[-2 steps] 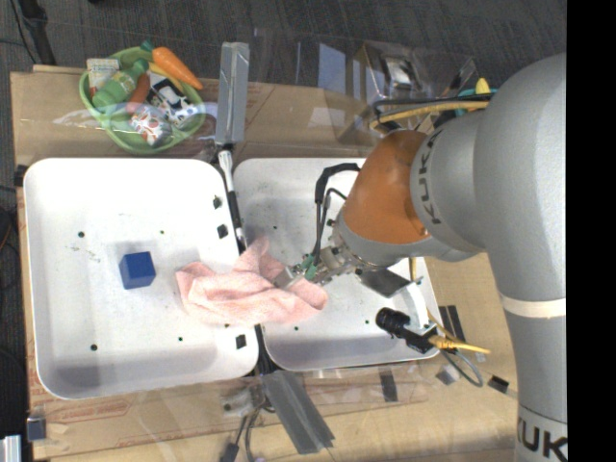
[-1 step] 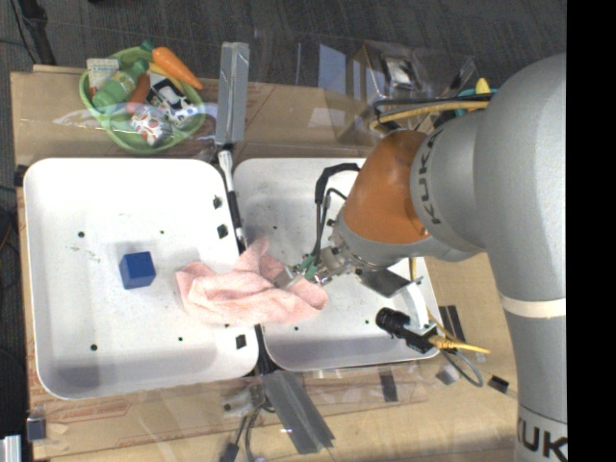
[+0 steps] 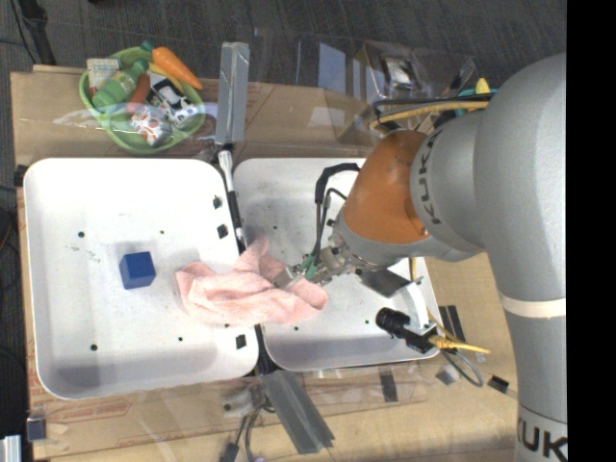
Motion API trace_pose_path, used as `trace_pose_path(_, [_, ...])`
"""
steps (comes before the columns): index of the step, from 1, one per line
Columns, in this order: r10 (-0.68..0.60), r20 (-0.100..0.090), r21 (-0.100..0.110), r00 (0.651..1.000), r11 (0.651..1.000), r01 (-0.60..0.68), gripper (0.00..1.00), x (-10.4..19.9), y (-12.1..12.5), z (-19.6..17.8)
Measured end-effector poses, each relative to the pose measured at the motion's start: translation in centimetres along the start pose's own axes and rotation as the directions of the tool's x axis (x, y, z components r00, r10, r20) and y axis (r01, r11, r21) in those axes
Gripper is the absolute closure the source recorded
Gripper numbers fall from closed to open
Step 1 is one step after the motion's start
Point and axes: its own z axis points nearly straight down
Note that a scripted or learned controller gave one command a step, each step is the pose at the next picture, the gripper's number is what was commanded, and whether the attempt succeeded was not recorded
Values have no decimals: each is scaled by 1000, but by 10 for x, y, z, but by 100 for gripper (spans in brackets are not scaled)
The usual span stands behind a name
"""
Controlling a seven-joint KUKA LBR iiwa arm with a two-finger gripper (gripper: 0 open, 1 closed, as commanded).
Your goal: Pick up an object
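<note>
pink cloth (image 3: 248, 292) drapes over central divider (image 3: 234, 215), at 9 o'clock of gripper (image 3: 306, 269) | grip state: cannot tell | judged soft, light, limp | best pinched at a raised fold, 3 o'clock edge

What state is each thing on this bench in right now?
Pink cloth: crumpled, draped from the left bin across the divide into the right bin.
Blue cube: flat on the left bin's floor, apart from the cloth.
Green bowl: upright behind the left bin, filled with small items.
Gripper: low over the right bin, at the cloth's right edge.
</note>
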Motion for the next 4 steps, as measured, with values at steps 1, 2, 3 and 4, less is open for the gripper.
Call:
trace_pose_path(1, [0,0,0,1000,1000,0,0,0,0,0])
trace_pose_path(2, [0,0,0,1000,1000,0,0,0,0,0])
trace_pose_path(3, [0,0,0,1000,1000,0,0,0,0,0])
trace_pose_path(4, [0,0,0,1000,1000,0,0,0,0,0])
